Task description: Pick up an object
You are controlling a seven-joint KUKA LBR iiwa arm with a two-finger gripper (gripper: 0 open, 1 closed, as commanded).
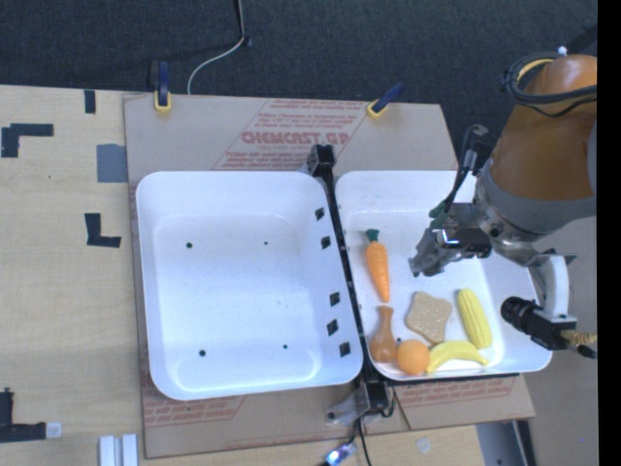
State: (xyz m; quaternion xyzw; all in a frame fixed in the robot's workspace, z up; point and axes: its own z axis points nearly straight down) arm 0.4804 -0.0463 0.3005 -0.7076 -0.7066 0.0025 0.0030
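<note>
1. The left bin (233, 280) has nothing in it but a few dark specks on its floor; it looks like the receiving side, so the picking belongs to its neighbour.
2. A black divider (333, 250) runs between the two bins, which sit side by side on a cardboard sheet (281, 139) clamped at its far corners, presumably to keep it from sliding.
3. The right bin (388, 187) holds all the candidates, crowded toward its near end: a carrot (377, 268) lying lengthwise near the divider; a small brown bottle-shaped piece (384, 335); an orange (412, 357) touching it; a slice of bread (429, 316); a banana (456, 356) along the near wall; a corn cob (473, 317) at the right.
4. The gripper (428, 258) hangs low over bare floor between carrot and bread; I cannot tell whether its jaws are spread or closed, and nothing visibly sits in them.
5. In my judgement the bread or carrot is the likeliest target; tight packing risks nudging neighbours.
</note>
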